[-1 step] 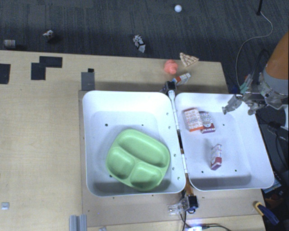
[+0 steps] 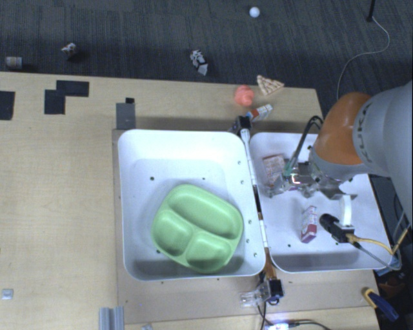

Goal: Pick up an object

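End effector (image 2: 279, 187) (low) in right bin (image 2: 361, 258).

My bench (image 2: 58, 213) is pale wood, with a few black squares (image 2: 64, 95) marking its far left part and a small grey block (image 2: 125, 115) standing near its back edge. Beyond it runs dark grey carpet (image 2: 142, 32), littered with small bits: a white ball (image 2: 254, 11), a crumpled white scrap (image 2: 199, 62) and a little grey piece (image 2: 68, 48), while a thin white cable (image 2: 368, 51) loops across the floor at the right. The light is even and soft, with no hard shadows on the wood.
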Motion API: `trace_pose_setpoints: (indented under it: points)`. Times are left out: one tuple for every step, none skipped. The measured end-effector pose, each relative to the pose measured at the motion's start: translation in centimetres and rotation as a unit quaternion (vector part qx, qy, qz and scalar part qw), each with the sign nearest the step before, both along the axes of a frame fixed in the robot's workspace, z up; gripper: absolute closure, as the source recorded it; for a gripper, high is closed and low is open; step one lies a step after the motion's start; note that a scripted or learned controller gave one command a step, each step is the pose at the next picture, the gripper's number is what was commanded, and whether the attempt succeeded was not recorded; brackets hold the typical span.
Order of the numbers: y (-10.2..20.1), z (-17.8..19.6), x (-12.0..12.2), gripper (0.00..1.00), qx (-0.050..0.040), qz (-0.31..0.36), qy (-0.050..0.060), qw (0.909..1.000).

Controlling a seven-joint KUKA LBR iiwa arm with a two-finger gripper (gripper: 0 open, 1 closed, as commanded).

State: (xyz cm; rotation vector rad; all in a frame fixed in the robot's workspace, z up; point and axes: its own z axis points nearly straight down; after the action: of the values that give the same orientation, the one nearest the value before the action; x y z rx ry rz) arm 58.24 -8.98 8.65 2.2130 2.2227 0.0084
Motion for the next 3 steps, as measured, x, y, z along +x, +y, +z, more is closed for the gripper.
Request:
trace_pose_setpoints:
  points:
    - [0.0,1.2,0.2,1.00,-0.0003,0.000,-0.003,1.0000]
    - [0.0,1.2,0.2,0.00,-0.0003,0.000,-0.003,1.0000]
    - [-0.4,0.1,-5.5,0.00,-0.0009,-0.001,-0.001,1.0000]
